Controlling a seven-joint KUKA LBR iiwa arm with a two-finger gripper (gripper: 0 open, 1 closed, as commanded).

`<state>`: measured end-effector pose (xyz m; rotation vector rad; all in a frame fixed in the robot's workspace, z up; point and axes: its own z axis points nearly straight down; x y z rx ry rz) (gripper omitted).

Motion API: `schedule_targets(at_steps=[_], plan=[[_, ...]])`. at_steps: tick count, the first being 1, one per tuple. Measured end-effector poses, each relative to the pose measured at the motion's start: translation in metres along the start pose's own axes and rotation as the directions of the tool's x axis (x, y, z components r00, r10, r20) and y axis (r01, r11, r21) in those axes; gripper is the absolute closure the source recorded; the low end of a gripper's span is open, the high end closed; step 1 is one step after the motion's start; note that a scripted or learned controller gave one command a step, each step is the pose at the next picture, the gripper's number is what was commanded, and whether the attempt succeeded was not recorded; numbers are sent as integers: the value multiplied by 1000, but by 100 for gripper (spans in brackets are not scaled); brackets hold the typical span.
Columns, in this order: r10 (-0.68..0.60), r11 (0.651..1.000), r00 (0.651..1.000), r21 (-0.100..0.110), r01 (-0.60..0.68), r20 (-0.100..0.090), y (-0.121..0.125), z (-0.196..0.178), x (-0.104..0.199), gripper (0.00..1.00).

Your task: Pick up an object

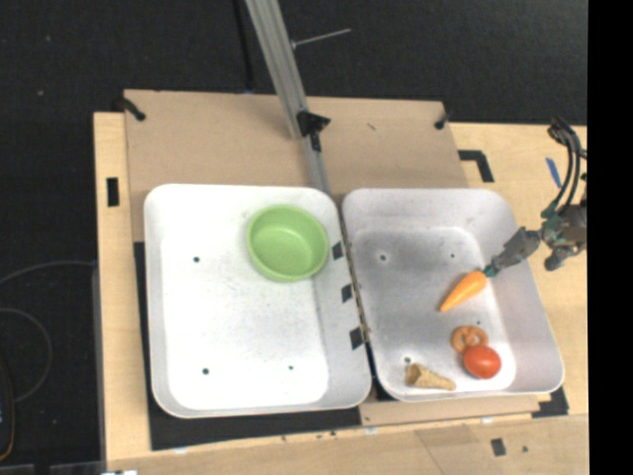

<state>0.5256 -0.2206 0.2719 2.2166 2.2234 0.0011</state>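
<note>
Two shallow white bins are lying side by side on the wooden bench (218, 146), touching along their inner rims. The left bin (198, 354) is holding one thing — a round green bowl (288, 243), sitting upright near its upper right corner. The right bin (415, 226) is holding four smaller things: an orange carrot (463, 291), tapered and tilted, lying at mid-right; below it a red tomato (482, 362) touching a small brownish round piece (467, 338); and a tan ice-cream cone (428, 376) lying on its side near the lower rim. A grey metal pole (277, 57) is slanting down from the top toward the seam between the bins. The gripper (504, 257) is reaching in over the right rim, its dark tip just beside the thick end of the carrot — it is not possible to tell how its jaws are standing. Both bins are showing a smooth surface with grey speckled wear.
</note>
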Motion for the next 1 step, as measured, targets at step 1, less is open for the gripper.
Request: schedule_targets(at_steps=[1], plan=[[0, 1000, 1000, 0, 0, 0, 0, 0, 0, 0]])
